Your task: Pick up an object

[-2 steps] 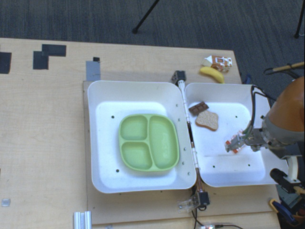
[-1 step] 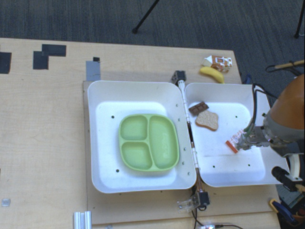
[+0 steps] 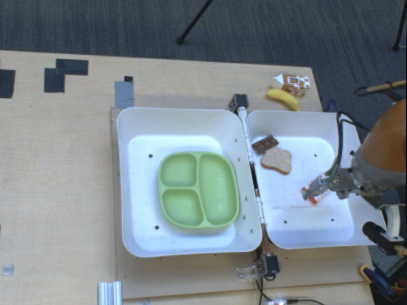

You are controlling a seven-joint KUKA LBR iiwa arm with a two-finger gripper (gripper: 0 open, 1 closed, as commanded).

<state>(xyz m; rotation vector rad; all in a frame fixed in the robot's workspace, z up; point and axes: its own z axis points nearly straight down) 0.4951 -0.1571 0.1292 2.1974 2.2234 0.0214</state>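
Observation:
My gripper (image 3: 313, 192) is low over the right bin (image 3: 331, 230), near its right-hand middle, at the end of the grey arm with the orange band (image 3: 386, 142). A small orange-red bit (image 3: 313, 199) shows right at the gripper's tip; I cannot tell whether it is gripped. A slice of toast (image 3: 277, 161) lies in the bin's upper left part. A dark brown piece (image 3: 264, 144) touches the slice's top edge. Both lie to the left of the gripper and apart from it.
The left bin (image 3: 137, 189) holds a green three-part plate (image 3: 198, 190). On the bench behind the right bin lie a yellow banana (image 3: 283, 98) and a small orange-and-white packet (image 3: 294, 81). Black cables run along the bin's right side.

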